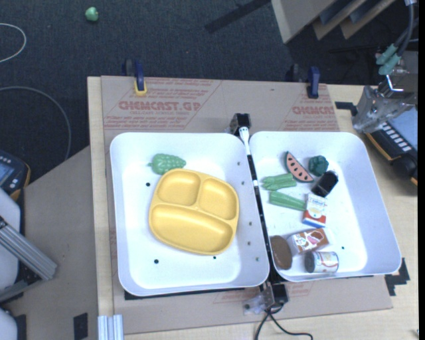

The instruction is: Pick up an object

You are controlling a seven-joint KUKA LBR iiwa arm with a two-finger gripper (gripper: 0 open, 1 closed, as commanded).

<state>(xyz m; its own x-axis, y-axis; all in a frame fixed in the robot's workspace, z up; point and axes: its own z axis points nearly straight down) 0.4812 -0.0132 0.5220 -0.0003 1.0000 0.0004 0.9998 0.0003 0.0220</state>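
The right bin (372, 199) holds several small items. At its back lie a watermelon slice (299, 167), a dark green lump (319, 163) and a black block (325, 183). Two green bean pods (277, 180) (287, 200) lie toward its left wall. A red and white carton (315, 211) sits in the middle. Near the front are a brown oval piece (281, 252), a small printed packet (309, 240) and a can (322, 261) on its side. The left bin (126, 199) holds a yellow divided plate (194, 211) and a green leafy toy (168, 163) behind it.
Both bins rest on a cardboard-covered board (199, 106) held by clamps (139, 76) (313, 81) at the back. Grey equipment and a dark device (392, 126) stand off the right bin's far corner. A small green ball (91, 12) lies on the dark floor.
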